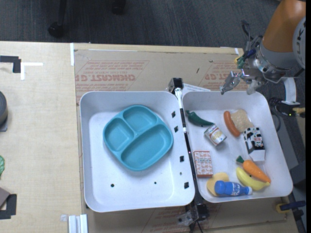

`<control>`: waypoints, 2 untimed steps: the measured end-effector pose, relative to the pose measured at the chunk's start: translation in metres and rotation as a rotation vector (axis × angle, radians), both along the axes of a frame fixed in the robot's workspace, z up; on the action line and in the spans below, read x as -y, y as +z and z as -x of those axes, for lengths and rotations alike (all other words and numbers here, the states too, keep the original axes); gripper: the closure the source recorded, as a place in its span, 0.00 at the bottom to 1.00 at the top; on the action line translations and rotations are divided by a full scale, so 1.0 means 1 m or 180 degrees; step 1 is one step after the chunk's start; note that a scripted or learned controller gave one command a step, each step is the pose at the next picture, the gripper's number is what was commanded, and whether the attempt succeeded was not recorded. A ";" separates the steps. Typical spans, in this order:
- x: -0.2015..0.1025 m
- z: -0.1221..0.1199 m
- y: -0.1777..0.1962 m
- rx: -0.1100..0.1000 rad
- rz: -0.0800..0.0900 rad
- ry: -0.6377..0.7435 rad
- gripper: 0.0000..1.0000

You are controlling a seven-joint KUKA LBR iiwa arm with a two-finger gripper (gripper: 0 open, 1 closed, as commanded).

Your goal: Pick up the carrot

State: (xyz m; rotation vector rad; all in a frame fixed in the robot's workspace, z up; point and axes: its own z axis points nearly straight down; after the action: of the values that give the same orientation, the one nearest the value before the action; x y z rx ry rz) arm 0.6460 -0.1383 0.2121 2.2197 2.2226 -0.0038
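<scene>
Nearest the front edge of the right bin (pixel 279 130) lies a blue bottle (pixel 232 189) on its side, touching a banana (pixel 249 179), and the carrot (pixel 256 171) I want rests on that banana, its green top pointing toward the bin's middle. Just behind it stands a small black-and-white carton (pixel 254 141), then a sausage (pixel 231 123) against a pale bread-like lump (pixel 240 118), with a little box (pixel 203 163), a small can (pixel 215 135) and a green pepper (pixel 198 119) nearer the divider. My hand (pixel 237 80) hangs above the bin's far edge, well apart from the carrot; I cannot tell whether it is released or clenched, and nothing shows in it. The risk, as I judge it, is crowding: the carrot leans on the banana, so I could take both, or knock the carton, or let the carrot roll off. The left bin (pixel 90 188) holds a blue divided plate (pixel 138 137). Behind the bins, the cardboard (pixel 126 72) on the counter bears mirrored red lettering I cannot read with confidence.
</scene>
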 end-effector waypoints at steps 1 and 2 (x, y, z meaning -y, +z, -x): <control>0.003 0.098 0.028 -0.0001 -0.0003 0.0754 0.00; 0.042 0.151 -0.057 0.0000 -0.0005 0.0512 0.00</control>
State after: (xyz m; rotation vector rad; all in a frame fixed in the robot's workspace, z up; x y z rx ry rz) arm 0.4951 -0.1807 0.1555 2.0346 2.3943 -0.0019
